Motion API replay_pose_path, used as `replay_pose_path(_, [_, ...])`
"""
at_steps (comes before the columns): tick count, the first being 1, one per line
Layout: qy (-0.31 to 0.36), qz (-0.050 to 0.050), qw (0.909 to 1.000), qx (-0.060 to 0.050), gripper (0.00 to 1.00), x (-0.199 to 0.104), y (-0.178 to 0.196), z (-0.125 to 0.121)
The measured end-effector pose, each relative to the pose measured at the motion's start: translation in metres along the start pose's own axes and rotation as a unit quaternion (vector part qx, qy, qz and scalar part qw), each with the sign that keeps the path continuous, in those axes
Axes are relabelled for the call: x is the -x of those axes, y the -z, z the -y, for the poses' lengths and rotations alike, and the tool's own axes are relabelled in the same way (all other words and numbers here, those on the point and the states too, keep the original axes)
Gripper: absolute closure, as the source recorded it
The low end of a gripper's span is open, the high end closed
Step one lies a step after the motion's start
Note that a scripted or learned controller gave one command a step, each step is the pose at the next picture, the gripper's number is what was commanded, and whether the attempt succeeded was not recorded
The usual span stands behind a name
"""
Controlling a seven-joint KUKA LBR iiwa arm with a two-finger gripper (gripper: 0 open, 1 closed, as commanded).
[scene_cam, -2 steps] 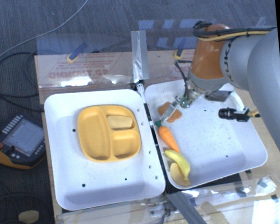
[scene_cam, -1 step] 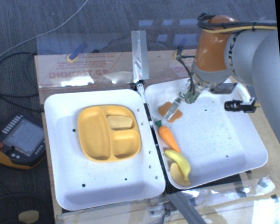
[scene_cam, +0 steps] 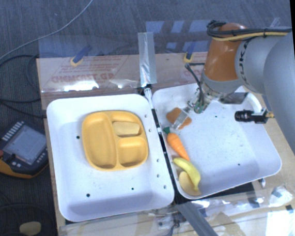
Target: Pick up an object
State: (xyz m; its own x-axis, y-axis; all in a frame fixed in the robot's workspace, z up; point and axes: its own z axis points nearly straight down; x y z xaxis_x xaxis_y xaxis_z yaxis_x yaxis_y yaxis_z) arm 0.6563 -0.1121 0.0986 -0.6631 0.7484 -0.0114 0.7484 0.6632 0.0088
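**Gripper Lowered Beside a Brown Object in the Right Bin**

The gripper (scene_cam: 195,106) is seen low in the right bin (scene_cam: 233,148), just beside a small brown object (scene_cam: 177,116); whether anything is clamped cannot be told. A carrot (scene_cam: 177,144) and banana (scene_cam: 189,172) are crowded along the left wall. The brown piece could be nudged aside rather than caught, since it lies off to one side.

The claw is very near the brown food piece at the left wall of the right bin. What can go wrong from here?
1. The brown piece lies near the right bin's left wall, so the claw may hit the wall or push the piece against it.
2. The carrot lies just below it; a slanted approach could knock it toward the banana.
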Motion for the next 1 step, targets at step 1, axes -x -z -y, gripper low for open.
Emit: replay_pose_path(1, [0.0, 0.005, 1.0, 0.006, 1.0, 0.0017, 0.0126, -0.0037])
